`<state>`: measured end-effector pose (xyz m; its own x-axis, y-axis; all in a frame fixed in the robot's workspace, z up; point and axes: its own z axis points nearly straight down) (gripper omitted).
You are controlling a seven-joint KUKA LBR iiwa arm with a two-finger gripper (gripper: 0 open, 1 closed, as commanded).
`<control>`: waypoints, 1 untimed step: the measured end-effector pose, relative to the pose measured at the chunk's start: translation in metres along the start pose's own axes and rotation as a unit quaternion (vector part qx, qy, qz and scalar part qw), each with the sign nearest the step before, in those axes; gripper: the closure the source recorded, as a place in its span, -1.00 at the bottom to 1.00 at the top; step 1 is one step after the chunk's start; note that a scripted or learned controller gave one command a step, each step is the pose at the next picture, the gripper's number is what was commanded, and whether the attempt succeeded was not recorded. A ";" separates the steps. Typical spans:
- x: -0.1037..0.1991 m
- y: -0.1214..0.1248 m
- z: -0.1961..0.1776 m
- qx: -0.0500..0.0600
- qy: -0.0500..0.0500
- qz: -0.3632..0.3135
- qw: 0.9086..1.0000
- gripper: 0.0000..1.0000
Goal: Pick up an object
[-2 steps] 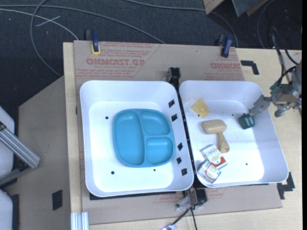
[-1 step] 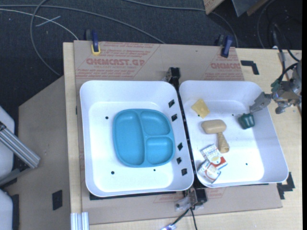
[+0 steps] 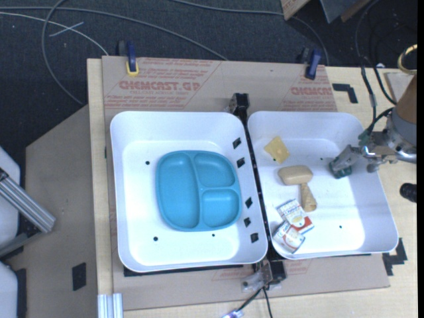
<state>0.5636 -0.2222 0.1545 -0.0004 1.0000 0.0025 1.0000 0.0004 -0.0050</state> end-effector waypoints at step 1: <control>0.007 0.002 0.061 0.000 0.001 -0.001 1.000 -1.00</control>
<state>0.5653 -0.2152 0.0937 -0.0014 1.0000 0.0042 1.0000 0.0014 -0.0047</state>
